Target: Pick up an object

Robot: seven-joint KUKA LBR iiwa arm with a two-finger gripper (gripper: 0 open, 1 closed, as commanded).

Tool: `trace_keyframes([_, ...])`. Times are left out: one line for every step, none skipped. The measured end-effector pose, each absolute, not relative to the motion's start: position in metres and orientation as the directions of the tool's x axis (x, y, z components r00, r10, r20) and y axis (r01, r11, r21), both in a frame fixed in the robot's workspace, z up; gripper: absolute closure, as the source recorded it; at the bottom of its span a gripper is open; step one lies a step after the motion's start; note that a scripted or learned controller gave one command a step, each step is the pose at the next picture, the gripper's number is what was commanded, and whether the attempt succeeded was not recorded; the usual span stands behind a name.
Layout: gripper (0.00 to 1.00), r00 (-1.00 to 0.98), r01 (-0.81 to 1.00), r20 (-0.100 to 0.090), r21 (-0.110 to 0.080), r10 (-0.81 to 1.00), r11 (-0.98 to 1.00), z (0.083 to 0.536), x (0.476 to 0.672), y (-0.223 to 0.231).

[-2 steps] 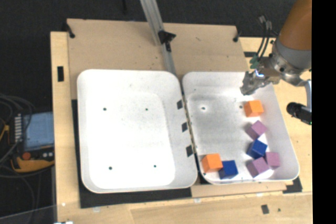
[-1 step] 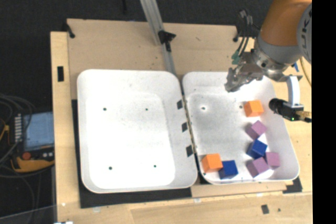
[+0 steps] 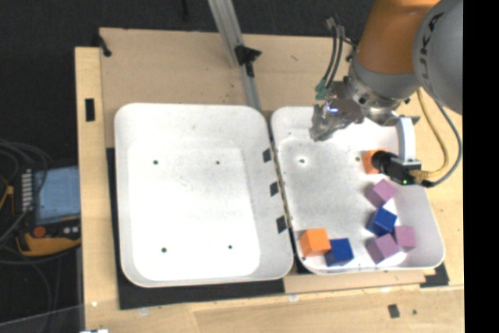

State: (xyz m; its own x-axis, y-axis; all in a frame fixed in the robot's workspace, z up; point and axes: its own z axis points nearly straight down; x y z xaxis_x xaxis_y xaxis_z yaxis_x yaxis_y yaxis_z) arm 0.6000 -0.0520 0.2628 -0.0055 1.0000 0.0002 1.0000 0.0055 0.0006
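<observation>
Lying far left on the dark floor, a blue-screened handheld controller point(image 3: 53, 203) sits among cables, just off the edge of the tan bench point(image 3: 179, 66). The left white bin point(image 3: 191, 195) comes next, a shallow tray with a few dark dots on its floor. A slanted metal rod point(image 3: 224, 15) runs from the top of the view down toward the gap between the two trays.

The right white bin point(image 3: 312, 168) touches the left one along their shared edge. Near its front wall, an orange block point(image 3: 315, 241) rests just beside a blue block point(image 3: 340, 251), the two touching or nearly so. Further right, a purple block point(image 3: 383, 247) lies close to the front wall, a second blue block point(image 3: 383, 221) sits just behind it, another purple block point(image 3: 383, 192) behind that, and a smaller purple block point(image 3: 405, 236) is at the far right of the cluster. A small orange piece point(image 3: 368, 161) shows near the right wall, partly hidden by a black fitting on the arm's cabling.

The gripper point(image 3: 324, 123) hangs over the rear left part of the right bin, well apart from the blocks, with nothing visible between its fingers; whether they are spread or closed I cannot tell. Behind it rises the grey arm with its orange band point(image 3: 394, 19).
</observation>
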Motion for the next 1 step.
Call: trace_keyframes([1.00,-0.007,1.000,0.001,0.002,1.000,0.007,0.2618,0.6159,0.0025])
